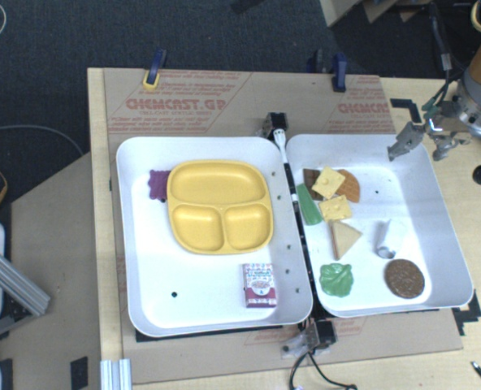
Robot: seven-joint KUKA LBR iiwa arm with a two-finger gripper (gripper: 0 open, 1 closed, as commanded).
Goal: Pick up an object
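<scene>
The right bin (pixel 435 193) holds several small toy foods: two yellow cheese pieces (pixel 328 183), a tan wedge (pixel 345 238), a green stick (pixel 309 205), a green leafy piece (pixel 335 279), a brown round cookie (pixel 405 278) and a small grey cylinder (pixel 383 239). My gripper (pixel 424 143) hovers over the bin's far right corner, well away from all of them. Its fingers are spread open with nothing between them.
The left bin (pixel 135 218) holds a yellow divided plate (pixel 220 205), a purple piece (pixel 158 184) at the plate's left and a small red-and-white box (pixel 259 285) near the front. Clamps (pixel 151 76) sit on the board's far edge.
</scene>
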